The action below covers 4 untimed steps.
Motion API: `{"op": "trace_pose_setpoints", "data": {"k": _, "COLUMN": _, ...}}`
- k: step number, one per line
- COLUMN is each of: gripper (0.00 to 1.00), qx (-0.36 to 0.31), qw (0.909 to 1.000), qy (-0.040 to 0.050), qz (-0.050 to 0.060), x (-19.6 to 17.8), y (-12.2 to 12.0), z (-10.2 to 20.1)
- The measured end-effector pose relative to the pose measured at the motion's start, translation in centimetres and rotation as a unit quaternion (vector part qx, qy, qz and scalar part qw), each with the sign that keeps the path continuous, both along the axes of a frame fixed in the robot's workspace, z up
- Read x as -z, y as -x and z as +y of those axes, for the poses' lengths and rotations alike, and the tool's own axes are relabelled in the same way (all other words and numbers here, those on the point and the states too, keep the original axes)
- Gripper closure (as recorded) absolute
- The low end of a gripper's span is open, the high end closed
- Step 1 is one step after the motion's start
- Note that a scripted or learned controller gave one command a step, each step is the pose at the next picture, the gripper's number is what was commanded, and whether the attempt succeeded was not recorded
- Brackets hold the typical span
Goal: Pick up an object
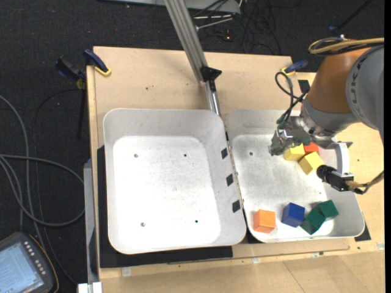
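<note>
My arm (351, 84) reaches in from the right, orange band above the wrist, bent downward. My gripper (282, 144) hangs low and points down and to the left.

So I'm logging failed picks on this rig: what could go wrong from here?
The hand hangs beside tightly packed yellow blocks and a red block, so it may nudge them apart or catch two. These sit near the right bin's wall, under the arm, where the camera view partly hides them.

Blue clamps (95, 60) gripped the table (153, 81) at its far left corner. Cables (24, 163) trailed over dark carpet, and a tablet screen (21, 267) lay nearby.
</note>
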<state>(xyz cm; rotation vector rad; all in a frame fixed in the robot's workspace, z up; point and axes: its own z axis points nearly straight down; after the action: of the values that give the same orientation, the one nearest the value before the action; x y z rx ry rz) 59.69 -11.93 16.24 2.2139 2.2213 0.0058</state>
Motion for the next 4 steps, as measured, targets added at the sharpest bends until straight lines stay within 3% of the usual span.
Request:
{"op": "trace_pose_setpoints", "data": {"k": 2, "gripper": 1.0, "qx": -0.001, "qw": 1.0, "qy": 0.0002, "qz": -0.001, "x": -9.8, "y": -0.9, "z": 0.6}}
{"op": "trace_pose_setpoints", "data": {"k": 4, "gripper": 1.0, "qx": -0.003, "qw": 1.0, "qy": -0.0015, "qz": 0.002, "x": -9.2, "y": -3.9, "z": 12.8}}
